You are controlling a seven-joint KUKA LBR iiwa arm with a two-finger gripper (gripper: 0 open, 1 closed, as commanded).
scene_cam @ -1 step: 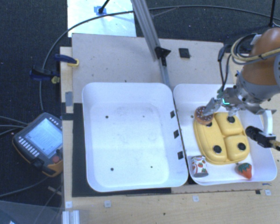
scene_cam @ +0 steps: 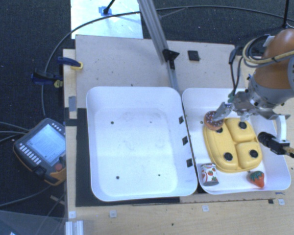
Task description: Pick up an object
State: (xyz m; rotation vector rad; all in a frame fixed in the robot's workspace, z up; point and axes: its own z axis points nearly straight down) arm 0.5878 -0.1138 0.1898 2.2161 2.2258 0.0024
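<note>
Right of centre: grey two-finger gripper (scene_cam: 220, 113) low over a brown sprinkled doughnut (scene_cam: 214, 121) on a yellow sectioned plastic tray (scene_cam: 233, 146); jaw state impossible to tell.

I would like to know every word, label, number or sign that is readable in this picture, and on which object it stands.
No text can be read here.
Teach pendant: its screen shows content, too small and blurred to read.
Small cup: it carries a red and white pattern, but no letters can be made out.
Yellow tray, strawberry and the white bins: no markings visible.
</note>
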